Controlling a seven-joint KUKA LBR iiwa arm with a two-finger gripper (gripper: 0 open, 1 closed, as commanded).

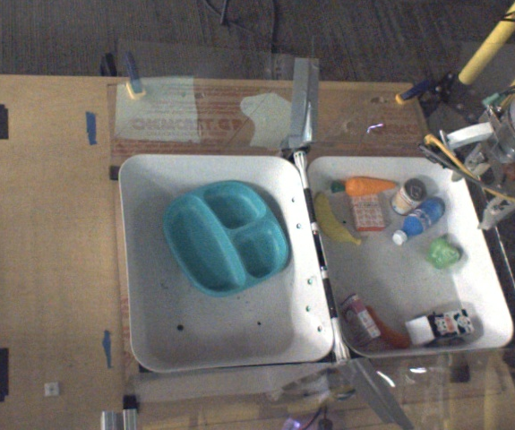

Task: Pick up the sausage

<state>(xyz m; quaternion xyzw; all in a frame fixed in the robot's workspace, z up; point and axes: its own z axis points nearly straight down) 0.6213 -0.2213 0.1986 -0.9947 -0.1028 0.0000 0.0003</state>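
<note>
Low in the right bin [485, 280], near its bottom wall: sausage [390, 330], reddish-brown, lying slantwise, just beside a red packet [360, 316] on its left and a black-and-white carton [445, 325] on its right. Higher up in the same bin: banana [333, 220], carrot [371, 186], blue bottle [418, 220]. In the left bin [141, 267]: teal plate [227, 236]. At the right edge of the frame, above the bin's upper right corner: gripper [499, 164], well apart from the sausage, blurred among cables; released or clenched, cannot tell.

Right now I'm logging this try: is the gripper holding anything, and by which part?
Nothing is held. The gripper is at the right bin's far right edge, with nothing between its fingers, and the sausage lies near the front wall.
</note>
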